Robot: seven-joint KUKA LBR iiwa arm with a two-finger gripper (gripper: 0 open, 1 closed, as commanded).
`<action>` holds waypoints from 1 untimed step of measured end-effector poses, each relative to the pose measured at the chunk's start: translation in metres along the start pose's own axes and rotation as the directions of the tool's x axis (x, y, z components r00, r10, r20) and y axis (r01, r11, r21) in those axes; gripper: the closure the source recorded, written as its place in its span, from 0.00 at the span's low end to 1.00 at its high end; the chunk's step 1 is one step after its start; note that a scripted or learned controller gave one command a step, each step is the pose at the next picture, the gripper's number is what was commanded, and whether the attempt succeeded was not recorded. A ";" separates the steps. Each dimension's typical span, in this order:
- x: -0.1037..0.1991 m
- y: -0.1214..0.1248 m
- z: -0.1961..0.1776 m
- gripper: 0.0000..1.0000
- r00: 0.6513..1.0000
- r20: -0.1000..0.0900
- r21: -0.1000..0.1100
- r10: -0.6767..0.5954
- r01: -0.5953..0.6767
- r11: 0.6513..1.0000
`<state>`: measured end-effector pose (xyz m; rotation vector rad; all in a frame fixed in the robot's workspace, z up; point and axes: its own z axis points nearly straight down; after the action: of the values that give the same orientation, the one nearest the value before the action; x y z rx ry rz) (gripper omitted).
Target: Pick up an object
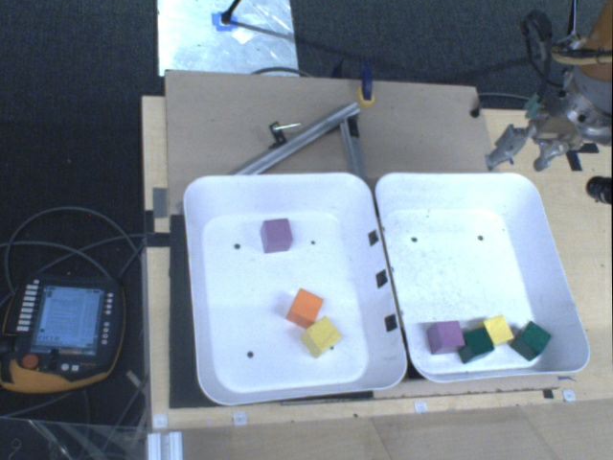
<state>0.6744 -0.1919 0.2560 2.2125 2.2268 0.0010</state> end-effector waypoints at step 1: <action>0.000 0.000 0.000 0.00 1.000 0.001 0.000 0.001 -0.001 1.000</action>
<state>0.6743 -0.1922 0.2561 2.2131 2.2257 -0.0001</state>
